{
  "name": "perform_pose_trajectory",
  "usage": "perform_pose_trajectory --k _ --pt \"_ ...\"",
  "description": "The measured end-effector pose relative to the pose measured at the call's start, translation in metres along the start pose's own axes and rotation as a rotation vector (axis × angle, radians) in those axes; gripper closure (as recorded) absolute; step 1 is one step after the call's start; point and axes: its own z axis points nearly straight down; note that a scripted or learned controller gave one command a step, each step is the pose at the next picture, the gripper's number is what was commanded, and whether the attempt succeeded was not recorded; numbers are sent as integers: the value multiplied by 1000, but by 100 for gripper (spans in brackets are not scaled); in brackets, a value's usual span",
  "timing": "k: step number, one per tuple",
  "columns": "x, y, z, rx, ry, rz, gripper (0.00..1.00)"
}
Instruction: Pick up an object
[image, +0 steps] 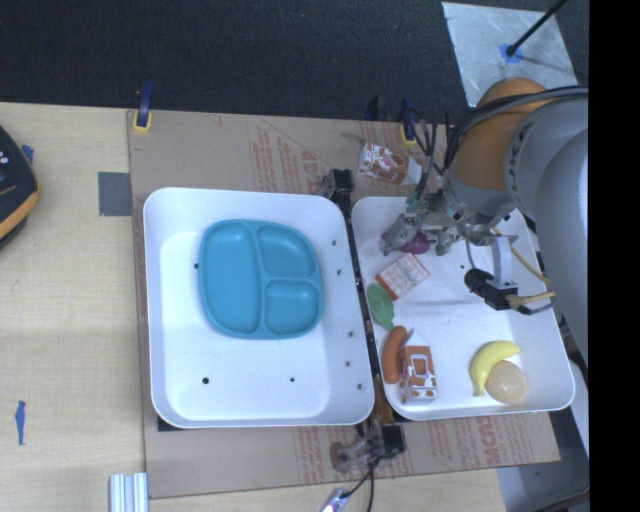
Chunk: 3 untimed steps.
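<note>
Okay, you're looking at two bins:
left bin (170, 390): holding a blue divided plate (262, 278).
right bin (450, 320): holding a red-white packet (403, 274), green piece (381, 305), sausage (394, 353), small carton (418, 373), banana (490, 360), round tan ball (507, 382).
gripper (418, 232): hanging over right bin's far end, beside the packet; grip state unreadable.

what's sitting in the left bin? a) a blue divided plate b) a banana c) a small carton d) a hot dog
a, the left bin holds the blue divided plate, while the banana, the hot dog and the small carton all lie in the right bin.
</note>
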Motion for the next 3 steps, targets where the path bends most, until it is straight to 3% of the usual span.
perform_pose_trajectory --k 1,2,3 --pt "-29 0 0 -3 0 3 0" --pt "-29 0 0 -3 0 2 0" --pt "-52 0 -1 -5 -1 3 0"
